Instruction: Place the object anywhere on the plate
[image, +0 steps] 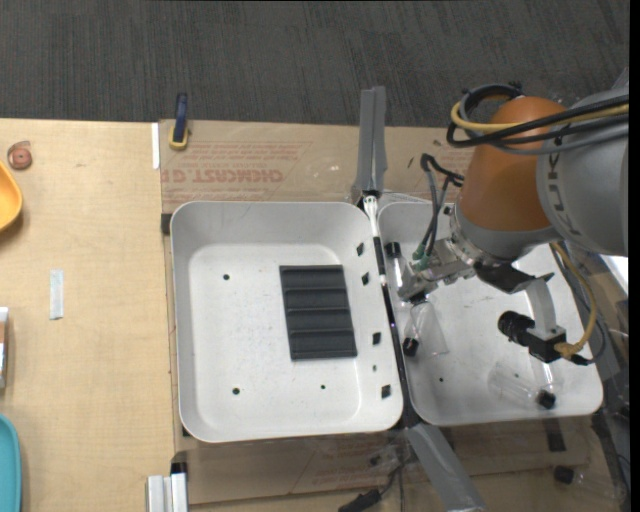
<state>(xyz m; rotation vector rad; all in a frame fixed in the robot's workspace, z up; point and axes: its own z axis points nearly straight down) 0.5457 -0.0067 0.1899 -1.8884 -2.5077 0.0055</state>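
The left bin (200, 330) lies largely open: only a dark ribbed block (318, 312) sits near its middle, with bare white floor all around it. The right bin (470, 400) is crowded (the grey arm (590, 200) with its orange band (505, 165) covers its upper half), and a black fitting (530, 335) hangs over the floor beside it. A raised divider (385, 300) between the bins bars a low crossing. Cables (500, 100) loop above the wrist.
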